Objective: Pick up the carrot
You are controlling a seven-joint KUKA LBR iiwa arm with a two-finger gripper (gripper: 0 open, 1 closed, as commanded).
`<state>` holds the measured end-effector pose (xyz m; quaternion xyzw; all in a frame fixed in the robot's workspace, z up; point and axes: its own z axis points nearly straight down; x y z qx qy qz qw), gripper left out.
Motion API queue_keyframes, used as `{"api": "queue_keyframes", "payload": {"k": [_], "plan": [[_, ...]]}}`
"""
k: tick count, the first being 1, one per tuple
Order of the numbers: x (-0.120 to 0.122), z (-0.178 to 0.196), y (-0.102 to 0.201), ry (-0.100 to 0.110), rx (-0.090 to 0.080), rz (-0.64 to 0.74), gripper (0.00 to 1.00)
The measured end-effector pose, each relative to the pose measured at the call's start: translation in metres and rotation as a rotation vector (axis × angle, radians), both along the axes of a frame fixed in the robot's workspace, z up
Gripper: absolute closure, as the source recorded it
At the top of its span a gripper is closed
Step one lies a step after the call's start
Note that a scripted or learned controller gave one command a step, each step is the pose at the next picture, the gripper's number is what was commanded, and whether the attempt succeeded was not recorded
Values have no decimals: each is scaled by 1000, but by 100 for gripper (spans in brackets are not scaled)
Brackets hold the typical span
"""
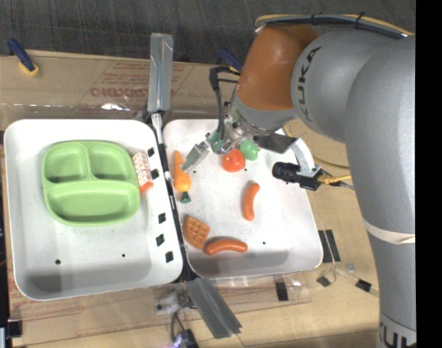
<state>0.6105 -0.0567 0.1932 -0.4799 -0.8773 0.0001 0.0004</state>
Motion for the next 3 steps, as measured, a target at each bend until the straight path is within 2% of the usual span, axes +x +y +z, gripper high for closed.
{"api": "queue_keyframes", "payload": {"k": [1,2,3], "plan": [[0,-1,0,2,0,0,0],[-44,-2,11,2,0,157,0],[-33,-1,12,-3,-1,285,0]]}}
